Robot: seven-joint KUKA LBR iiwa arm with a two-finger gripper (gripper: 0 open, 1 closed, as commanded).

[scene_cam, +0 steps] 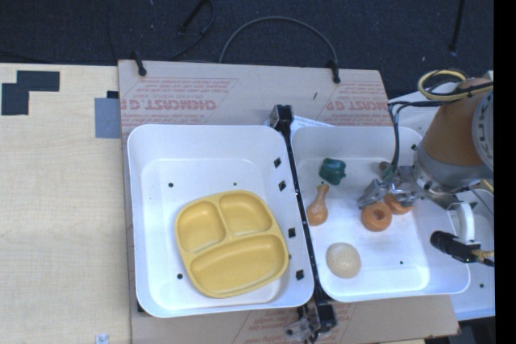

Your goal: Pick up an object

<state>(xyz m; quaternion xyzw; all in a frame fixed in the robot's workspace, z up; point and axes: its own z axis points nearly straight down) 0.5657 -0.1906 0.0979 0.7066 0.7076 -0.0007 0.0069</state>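
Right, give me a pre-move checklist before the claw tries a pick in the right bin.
1. Claw inside the right bin: ok.
2. Target close by: orange ring lies just below the claw: ok.
3. Ring between the fingers: cannot tell.
4. Ring apart from the pale ball and the green-headed wooden piece: ok.
5. Yellow divided plate out of the way in the left bin: ok.
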